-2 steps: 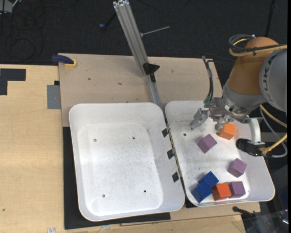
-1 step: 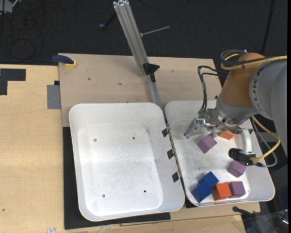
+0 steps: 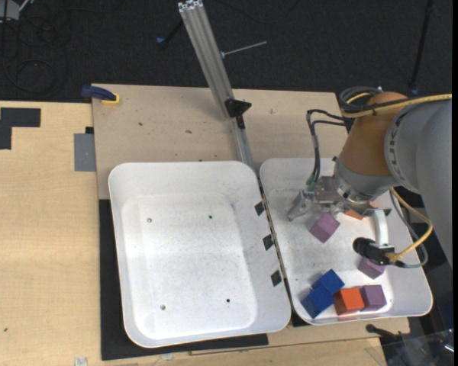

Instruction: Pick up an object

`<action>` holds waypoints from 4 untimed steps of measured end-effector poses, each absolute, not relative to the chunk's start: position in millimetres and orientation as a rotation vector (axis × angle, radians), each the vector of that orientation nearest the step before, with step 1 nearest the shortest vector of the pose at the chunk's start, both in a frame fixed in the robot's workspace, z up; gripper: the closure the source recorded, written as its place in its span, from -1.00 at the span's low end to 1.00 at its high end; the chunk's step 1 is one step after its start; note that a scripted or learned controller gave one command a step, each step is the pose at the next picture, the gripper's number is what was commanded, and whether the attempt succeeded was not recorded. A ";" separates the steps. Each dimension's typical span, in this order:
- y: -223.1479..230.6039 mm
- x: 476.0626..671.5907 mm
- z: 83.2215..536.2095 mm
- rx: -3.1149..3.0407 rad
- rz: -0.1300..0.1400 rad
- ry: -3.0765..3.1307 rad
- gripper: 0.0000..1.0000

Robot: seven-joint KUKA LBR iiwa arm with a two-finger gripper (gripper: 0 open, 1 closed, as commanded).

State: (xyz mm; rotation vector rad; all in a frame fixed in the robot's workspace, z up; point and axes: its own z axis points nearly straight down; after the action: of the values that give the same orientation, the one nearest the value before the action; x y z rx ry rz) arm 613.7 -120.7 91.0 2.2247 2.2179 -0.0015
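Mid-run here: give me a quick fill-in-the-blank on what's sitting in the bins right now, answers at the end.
1. All the blocks lie in the ____ bin as the camera sees it.
2. The orange block sits between a blue block and a ____ block.
3. The block nearest the gripper is coloured ____.
4. The arm comes in from the view's ____ side.

Missing words: right; purple; purple; right

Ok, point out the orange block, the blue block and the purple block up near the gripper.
orange block (image 3: pixel 350 300), camera view, its top face.
blue block (image 3: pixel 322 291), camera view, middle of its top.
purple block (image 3: pixel 324 226), camera view, its upper face, just below the gripper.
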 end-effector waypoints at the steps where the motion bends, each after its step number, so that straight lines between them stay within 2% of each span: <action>1: -121.6 613.5 101.4 2.232 -0.001 2.212 1.00; 3: -126.8 607.9 186.9 2.233 0.001 2.208 1.00; 4: -130.2 611.6 250.1 2.217 0.004 2.219 1.00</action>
State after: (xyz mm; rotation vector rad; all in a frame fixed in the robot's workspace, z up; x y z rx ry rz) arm 611.6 -130.2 250.1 2.2170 2.2195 0.0041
